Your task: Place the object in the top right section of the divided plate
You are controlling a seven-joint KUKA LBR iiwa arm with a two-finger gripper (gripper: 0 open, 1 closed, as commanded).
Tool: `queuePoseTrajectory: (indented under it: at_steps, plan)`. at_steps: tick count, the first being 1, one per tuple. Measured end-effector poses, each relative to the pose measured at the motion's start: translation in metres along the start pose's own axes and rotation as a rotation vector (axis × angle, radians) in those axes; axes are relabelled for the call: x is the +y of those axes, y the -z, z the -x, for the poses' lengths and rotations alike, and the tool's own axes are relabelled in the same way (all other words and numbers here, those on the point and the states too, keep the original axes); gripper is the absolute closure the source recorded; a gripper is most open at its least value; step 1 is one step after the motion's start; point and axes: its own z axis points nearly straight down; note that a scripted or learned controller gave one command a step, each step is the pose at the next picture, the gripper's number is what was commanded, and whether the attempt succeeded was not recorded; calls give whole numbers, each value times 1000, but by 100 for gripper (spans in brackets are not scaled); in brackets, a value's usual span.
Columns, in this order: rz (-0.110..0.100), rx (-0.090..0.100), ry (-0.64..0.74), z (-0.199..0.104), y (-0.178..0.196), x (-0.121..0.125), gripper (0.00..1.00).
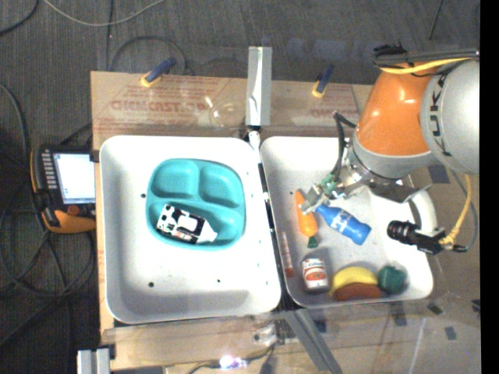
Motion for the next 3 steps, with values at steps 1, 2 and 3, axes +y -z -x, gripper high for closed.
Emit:
queuePoseTrajectory:
  at_steps: [1, 2, 3]
  plan:
    - [2, -2, 57, 98, 37, 3, 100]
    - [3, 0, 214, 17, 70, 45, 100]
    - [3, 0, 417, -17, 19, 53, 100]
